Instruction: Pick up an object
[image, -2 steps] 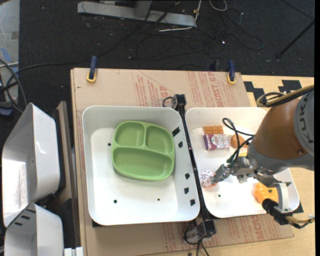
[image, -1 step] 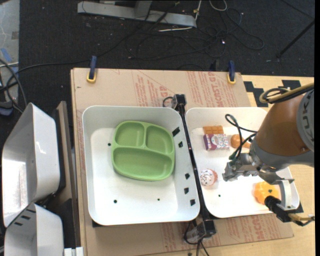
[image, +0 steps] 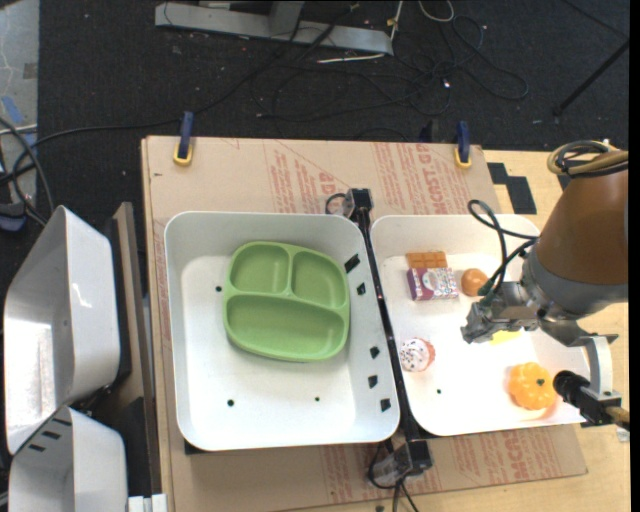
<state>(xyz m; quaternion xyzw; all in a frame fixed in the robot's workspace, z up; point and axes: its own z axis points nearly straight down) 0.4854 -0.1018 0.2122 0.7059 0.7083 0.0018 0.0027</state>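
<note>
Seen from above, the arm's tool (image: 484, 327) hangs low over the right bin (image: 440, 415), just above a yellow item (image: 505, 337); whether its fingers are apart or together cannot be told. Nearby lie a small carton (image: 432, 282), an orange ball (image: 472, 279), a round patterned object (image: 415, 353) and an orange pumpkin-like toy (image: 530, 386). The left bin (image: 200, 400) (alongside, on the counter) holds a green divided plate (image: 288, 300).

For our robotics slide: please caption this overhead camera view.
Grey arm's gripper hovers over the right white bin of small items; a green divided plastic plate lies in the left white bin.
</note>
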